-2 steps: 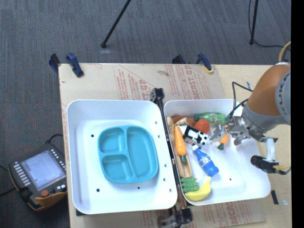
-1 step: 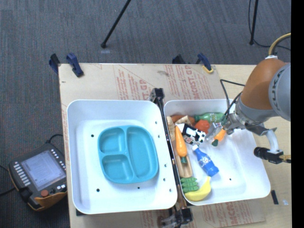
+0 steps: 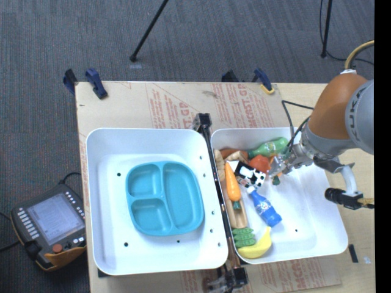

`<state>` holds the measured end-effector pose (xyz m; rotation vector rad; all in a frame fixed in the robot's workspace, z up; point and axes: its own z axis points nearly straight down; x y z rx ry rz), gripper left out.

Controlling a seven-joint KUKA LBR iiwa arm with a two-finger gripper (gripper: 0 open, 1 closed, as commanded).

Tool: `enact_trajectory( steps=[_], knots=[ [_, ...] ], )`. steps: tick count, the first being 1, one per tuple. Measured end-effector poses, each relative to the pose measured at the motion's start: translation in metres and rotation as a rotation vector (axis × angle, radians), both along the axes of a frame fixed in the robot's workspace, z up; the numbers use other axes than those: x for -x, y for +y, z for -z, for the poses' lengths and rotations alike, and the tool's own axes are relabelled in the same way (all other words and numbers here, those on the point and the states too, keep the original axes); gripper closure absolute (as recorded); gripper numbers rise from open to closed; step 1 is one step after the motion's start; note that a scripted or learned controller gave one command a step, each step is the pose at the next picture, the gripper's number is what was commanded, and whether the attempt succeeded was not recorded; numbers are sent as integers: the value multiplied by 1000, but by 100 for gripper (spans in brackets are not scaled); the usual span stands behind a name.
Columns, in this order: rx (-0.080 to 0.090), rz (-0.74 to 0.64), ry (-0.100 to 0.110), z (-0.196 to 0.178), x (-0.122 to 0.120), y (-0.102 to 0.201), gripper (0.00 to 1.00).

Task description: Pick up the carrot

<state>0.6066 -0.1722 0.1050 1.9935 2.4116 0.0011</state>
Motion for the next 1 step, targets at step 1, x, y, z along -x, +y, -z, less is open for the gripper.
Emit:
enact_trajectory(
  steps=[1],
  knots=[
    [-1, 1, 0, 0, 0, 0, 0]
  ],
)
